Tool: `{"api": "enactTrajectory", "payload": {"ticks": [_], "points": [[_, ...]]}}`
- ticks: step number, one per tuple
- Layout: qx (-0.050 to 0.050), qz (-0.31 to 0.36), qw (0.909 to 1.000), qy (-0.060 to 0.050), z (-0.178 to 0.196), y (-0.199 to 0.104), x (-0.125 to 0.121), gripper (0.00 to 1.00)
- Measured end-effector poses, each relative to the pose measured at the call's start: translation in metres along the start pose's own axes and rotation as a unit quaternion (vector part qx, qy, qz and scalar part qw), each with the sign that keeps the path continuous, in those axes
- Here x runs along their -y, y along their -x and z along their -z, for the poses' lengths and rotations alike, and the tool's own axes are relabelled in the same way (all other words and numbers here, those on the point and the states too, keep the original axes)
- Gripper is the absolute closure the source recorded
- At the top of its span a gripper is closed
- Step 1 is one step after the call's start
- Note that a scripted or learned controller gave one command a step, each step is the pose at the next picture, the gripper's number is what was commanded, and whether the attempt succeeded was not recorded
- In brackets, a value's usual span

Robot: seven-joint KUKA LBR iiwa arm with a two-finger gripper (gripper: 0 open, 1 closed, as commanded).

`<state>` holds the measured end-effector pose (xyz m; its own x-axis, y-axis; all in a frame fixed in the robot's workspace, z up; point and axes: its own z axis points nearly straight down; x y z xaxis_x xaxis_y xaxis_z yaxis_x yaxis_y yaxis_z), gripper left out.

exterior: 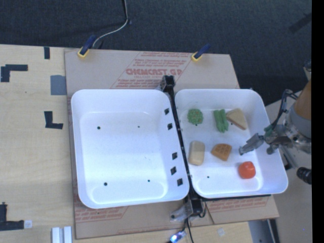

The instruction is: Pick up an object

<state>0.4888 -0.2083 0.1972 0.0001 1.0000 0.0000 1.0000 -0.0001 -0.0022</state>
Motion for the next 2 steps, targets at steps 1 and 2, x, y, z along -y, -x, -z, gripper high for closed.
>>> {"api": "enactTrajectory", "payload": {"ticks": [1,2], "points": [[0.002,0.002,1.0,0.008,0.129,-0.017,0.003,0.0],[0.002,0.001,1.0,0.006,0.212,-0.02,0.005,0.0]]}}
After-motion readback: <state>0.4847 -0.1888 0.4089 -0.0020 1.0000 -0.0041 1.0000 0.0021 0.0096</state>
